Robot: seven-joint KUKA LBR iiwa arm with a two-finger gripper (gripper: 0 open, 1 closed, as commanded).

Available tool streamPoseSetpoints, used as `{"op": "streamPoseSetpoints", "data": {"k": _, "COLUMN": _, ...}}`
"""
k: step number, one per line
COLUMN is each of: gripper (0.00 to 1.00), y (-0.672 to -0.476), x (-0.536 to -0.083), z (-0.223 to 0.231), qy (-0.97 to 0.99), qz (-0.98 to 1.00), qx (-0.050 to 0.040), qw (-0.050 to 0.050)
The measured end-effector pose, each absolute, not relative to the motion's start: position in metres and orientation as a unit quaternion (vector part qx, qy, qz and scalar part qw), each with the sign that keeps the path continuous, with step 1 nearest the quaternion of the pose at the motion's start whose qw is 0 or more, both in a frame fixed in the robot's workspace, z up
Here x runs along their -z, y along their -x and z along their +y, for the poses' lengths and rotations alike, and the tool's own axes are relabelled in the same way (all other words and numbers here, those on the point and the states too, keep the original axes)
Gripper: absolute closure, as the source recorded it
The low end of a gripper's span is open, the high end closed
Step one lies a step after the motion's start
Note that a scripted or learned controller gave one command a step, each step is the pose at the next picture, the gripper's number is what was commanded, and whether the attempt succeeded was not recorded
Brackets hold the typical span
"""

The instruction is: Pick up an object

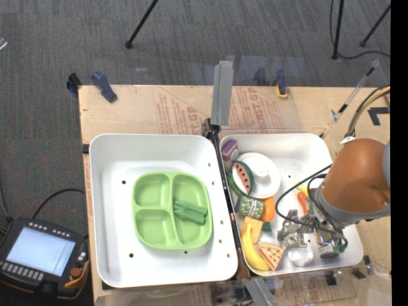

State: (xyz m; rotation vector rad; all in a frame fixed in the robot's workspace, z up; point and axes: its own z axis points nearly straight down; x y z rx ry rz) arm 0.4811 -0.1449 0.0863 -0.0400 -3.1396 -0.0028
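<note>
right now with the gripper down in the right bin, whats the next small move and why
Probably a short lift straight up to check the grasp. The gripper sits low in the right bin, among the toy food near the pizza slice and banana, but the view does not show anything between its fingers. Rising a little would reveal whether something comes with it before carrying on.

The arm (357,177) comes in from the right, seen almost end-on from above, so its orange band fills most of what shows, with a grey ring beneath it. It points steeply down. Black and yellow cables loop from the upper right to the wrist. Below the band, the metal hand (299,229) sits low at the lower right, reaching leftward from the wrist. Whether its jaws are apart or together is too cluttered to tell.
</note>
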Motion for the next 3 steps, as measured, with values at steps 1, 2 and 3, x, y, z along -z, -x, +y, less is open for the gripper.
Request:
{"op": "streamPoseSetpoints", "data": {"k": 1, "gripper": 0.00, "y": -0.482, "x": -0.087, "z": -0.144, "qy": 0.012, "qz": -1.000, "qx": 0.0007, "qw": 0.000}}
{"op": "streamPoseSetpoints", "data": {"k": 2, "gripper": 0.00, "y": -0.572, "x": -0.087, "z": -0.119, "qy": -0.035, "qz": -0.999, "qx": 0.0009, "qw": -0.001}}
{"op": "streamPoseSetpoints", "data": {"k": 3, "gripper": 0.00, "y": -0.517, "x": -0.087, "z": -0.170, "qy": -0.048, "qz": -0.999, "qx": 0.0003, "qw": 0.001}}
